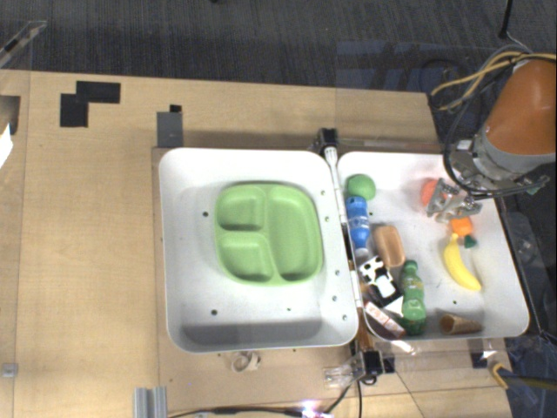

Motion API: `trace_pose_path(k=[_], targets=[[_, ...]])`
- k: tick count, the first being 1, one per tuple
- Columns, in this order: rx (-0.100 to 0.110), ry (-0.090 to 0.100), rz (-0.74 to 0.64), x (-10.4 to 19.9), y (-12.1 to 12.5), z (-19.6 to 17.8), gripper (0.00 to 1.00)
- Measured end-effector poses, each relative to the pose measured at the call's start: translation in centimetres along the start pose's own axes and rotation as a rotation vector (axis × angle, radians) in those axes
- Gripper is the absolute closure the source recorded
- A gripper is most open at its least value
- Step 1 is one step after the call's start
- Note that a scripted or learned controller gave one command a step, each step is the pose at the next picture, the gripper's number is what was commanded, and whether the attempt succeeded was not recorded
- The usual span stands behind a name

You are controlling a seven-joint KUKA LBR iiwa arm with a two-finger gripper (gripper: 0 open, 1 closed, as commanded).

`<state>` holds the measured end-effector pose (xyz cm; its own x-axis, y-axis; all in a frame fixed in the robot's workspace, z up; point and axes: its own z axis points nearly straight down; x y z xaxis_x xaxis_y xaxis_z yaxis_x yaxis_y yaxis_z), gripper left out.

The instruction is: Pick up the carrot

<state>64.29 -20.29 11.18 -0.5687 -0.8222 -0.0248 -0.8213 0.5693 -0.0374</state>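
Note:
The carrot [460, 226], a short orange piece with a green top pointing toward the banana, lies in the right bin [513, 307] near its far right side. My gripper [454, 202] hangs just above and behind the carrot, at the end of the grey arm with the orange band [526, 103]. I see nothing between its metal parts. A small orange-red item [430, 192] lies right beside the gripper on its left.
The right bin also holds a yellow banana [461, 266], a green ball [359, 185], a blue bottle [357, 216], a brown block [389, 246], a green bottle [412, 299] and a brown cone [459, 324]. A green divided plate [265, 232] sits in the left bin [187, 320].

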Motion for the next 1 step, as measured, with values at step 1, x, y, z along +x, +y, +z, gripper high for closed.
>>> trace_pose_path(k=[1], targets=[[-0.026,0.011,-0.241,5.43,7.66,1.73,1.00]])
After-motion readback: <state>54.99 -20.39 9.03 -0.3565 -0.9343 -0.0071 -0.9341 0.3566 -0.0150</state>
